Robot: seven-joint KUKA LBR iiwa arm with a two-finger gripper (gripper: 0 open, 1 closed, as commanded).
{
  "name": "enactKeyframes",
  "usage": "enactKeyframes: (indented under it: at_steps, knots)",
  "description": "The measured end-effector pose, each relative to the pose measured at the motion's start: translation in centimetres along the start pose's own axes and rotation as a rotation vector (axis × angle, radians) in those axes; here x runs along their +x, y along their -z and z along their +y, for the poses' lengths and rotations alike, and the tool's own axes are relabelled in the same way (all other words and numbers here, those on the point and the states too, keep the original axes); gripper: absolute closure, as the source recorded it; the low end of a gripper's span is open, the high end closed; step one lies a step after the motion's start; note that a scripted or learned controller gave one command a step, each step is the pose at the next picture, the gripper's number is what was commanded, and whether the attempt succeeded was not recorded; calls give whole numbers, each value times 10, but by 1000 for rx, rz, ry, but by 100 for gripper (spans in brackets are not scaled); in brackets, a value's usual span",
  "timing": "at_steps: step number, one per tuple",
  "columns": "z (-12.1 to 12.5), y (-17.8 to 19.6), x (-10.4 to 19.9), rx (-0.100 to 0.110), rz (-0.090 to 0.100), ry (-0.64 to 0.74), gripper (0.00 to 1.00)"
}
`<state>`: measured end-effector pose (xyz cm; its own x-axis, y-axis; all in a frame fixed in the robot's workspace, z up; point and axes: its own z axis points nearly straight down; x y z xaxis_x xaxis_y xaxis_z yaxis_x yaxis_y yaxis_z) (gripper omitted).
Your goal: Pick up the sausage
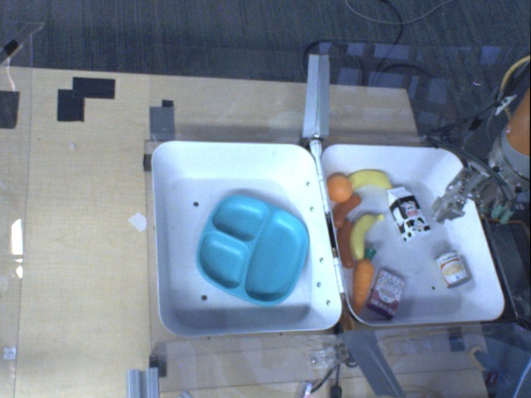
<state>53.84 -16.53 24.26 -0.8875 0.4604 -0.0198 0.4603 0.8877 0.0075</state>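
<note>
At the lower edge of the frame, the right bin [489, 301] carries most of the small goods: a dark purple packet [386, 293] lies near its bottom wall, just beside a carrot [362, 279], and a small round tin [452, 269] sits alone further right. The things crowd along the left wall of this bin, probably because they were tipped in loosely and not arranged. The sausage [343, 214], a reddish-brown piece, lies there against the left wall, between an orange fruit [338, 188] above it and a banana [363, 232] beside it; part of it seems to pass under its neighbours, so its full length is hard to make out. A second banana [371, 179] lies higher, and a small white carton with black marks [407, 214] stands near the middle. The claw [452, 201] comes in from the right of the frame above the bin's right half, well apart from the sausage and holding nothing that can be seen; it is blurred and pale against the white bin, so nobody can tell how far it is open. The arm behind it is cut off by the frame edge. The left bin [174, 222] holds a blue divided plate [253, 249], and beyond both bins the desk [75, 222] shows black tape marks in the upper left.
</note>
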Motion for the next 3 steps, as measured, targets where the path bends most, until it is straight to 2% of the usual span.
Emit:
enactKeyframes:
  at_steps: [1, 2, 3]
  knots:
    - [0, 0, 0, 0, 0, 0, 0]
    - [-25, -136, 46, 6, 14, -32, 0]
    - [-23, -124, 43, 2, 5, -34, 100]
